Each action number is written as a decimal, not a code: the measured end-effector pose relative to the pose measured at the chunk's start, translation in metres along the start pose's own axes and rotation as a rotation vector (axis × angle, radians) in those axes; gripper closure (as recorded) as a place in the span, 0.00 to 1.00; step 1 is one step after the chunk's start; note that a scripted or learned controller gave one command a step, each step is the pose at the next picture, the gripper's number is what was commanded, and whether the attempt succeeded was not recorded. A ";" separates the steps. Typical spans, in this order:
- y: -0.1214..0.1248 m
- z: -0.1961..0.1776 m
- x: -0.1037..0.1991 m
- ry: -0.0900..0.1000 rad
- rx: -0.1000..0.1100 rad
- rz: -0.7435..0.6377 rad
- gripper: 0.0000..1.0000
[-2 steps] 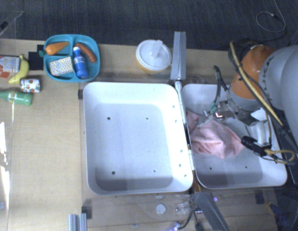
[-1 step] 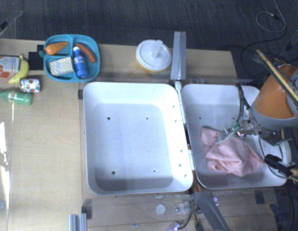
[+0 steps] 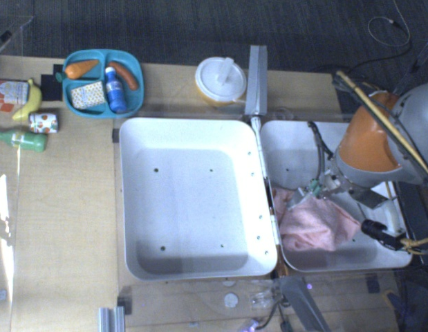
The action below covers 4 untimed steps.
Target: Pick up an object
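The pink cloth (image 3: pixel 312 223) lies crumpled in the right bin (image 3: pixel 296 144), against its left wall. My claw (image 3: pixel 317 187) sits at the cloth's upper edge; whether it is apart or together I cannot tell. The left bin (image 3: pixel 193 199) adjoins on the worktop (image 3: pixel 54 220).

A pale wood counter (image 3: pixel 61 220) carries two shallow white bins side by side: the larger left bin (image 3: pixel 193 199) and the right bin (image 3: pixel 338 254), their rims touching along the middle. Behind the left bin stands a blue divided tray (image 3: pixel 134 92) and, near it, a white lidded cup (image 3: pixel 220 80) on a yellow base. At the far left edge lie a yellow banana (image 3: pixel 28 101), a small carton (image 3: pixel 7 92), a printed can (image 3: pixel 43 122) on its side and a green bottle (image 3: pixel 20 140). A grey upright post (image 3: pixel 256 81) rises behind the bins' junction, possibly a bracket.
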State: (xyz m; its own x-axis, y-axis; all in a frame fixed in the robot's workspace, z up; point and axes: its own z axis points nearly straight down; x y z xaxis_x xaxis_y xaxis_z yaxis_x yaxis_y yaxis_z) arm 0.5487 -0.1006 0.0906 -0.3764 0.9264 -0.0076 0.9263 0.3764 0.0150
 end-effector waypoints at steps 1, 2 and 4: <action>0.047 0.002 -0.014 0.001 0.003 0.304 0.00; -0.005 0.001 -0.033 0.000 0.004 0.220 0.00; 0.001 0.001 -0.050 -0.001 0.004 0.182 0.00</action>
State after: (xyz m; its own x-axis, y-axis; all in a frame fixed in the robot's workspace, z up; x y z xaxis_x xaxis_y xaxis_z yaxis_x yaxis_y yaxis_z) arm 0.5688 -0.1461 0.0898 -0.2025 0.9793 -0.0056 0.9792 0.2025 0.0127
